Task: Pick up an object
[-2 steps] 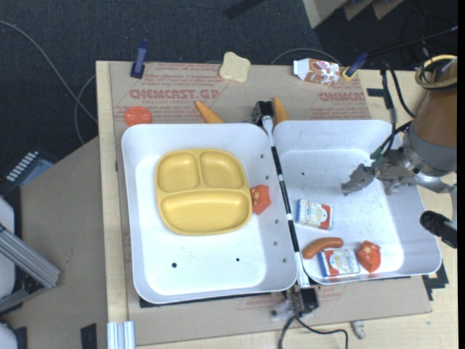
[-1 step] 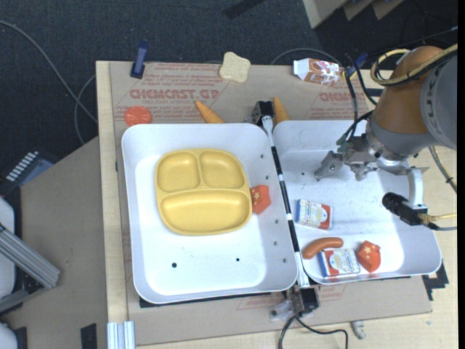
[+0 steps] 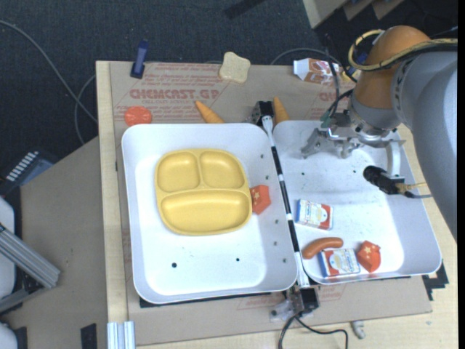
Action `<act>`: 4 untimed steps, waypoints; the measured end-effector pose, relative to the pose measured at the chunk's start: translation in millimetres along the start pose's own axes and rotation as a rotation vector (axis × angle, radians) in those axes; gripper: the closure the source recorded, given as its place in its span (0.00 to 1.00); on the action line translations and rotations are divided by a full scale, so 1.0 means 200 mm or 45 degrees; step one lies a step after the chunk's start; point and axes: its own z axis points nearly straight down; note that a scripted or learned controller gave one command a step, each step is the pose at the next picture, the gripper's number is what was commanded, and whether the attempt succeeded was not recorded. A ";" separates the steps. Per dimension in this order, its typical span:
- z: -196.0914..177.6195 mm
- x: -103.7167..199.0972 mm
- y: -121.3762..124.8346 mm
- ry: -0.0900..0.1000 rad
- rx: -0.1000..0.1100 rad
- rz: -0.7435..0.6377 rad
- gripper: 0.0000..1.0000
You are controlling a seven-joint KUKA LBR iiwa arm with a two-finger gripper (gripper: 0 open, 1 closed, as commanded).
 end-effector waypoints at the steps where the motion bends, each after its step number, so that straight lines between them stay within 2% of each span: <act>1: -0.01 -0.04 -0.56 0.000 0.002 0.003 0.00; 2: -0.42 -0.40 -0.38 -0.004 -0.006 0.003 0.00; 3: -0.26 -0.17 0.01 0.000 -0.003 -0.001 0.00; 4: 0.00 0.03 -0.58 0.001 0.002 0.002 0.00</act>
